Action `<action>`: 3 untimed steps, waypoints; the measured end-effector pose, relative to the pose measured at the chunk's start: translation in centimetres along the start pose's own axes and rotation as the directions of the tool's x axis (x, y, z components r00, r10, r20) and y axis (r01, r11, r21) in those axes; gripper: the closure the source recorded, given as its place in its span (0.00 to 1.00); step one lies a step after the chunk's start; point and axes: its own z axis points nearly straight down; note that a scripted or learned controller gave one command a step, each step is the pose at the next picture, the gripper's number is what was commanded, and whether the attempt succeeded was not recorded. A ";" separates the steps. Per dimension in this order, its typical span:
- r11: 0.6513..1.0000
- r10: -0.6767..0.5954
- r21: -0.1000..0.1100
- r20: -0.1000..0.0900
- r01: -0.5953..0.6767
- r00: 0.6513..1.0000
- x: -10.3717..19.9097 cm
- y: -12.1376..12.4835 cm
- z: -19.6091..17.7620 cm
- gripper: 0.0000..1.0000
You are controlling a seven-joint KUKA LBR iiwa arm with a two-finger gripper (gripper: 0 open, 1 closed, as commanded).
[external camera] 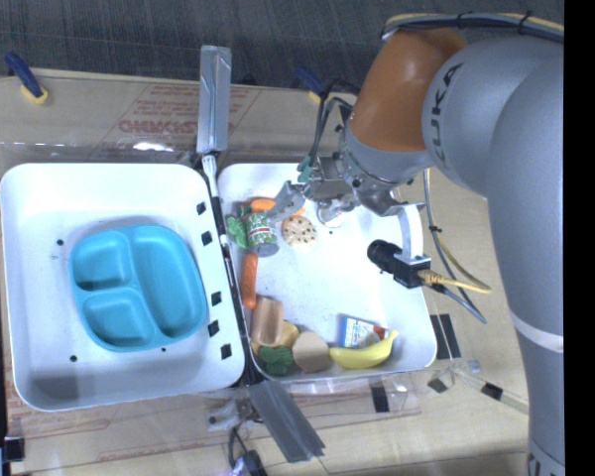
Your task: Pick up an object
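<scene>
The grey arm (496, 97), nearest the lens, bulks over the upper right and bends down from its orange band (402, 87) toward the right bin (416, 340). Its end effector (322, 194) hangs at the bin's upper part, just above and beside a round speckled cookie (298, 230); how far it is opened cannot be told, and nothing can be seen held in it. A black cylindrical part (392, 259) with a cable juts out below the wrist.

The things to pick lie along the right bin's left wall and near edge. Close to the cookie sit a small can with a green label (261, 232), a green leafy piece (238, 230) and an orange item (262, 204). A carrot (248, 279) lies lengthwise by the wall. Lower down cluster a tan block (268, 318), a green item (276, 360), a brown roundish piece (311, 353), a banana (365, 351) and a small blue-and-white carton (355, 331) resting against it.

The middle and right of this bin's floor are open white. The left bin (20, 266) holds a blue divided tray (139, 288), with bare floor around it. Both bins rest on the surface (99, 117).
</scene>
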 end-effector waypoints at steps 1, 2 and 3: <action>0.995 -0.103 0.001 0.000 0.103 0.995 -3.7 3.3 12.9 0.00; 0.994 -0.105 0.003 0.000 0.105 0.994 -3.7 3.3 11.9 1.00; 1.000 -0.015 -0.009 0.001 0.015 1.000 -0.1 7.5 -0.2 1.00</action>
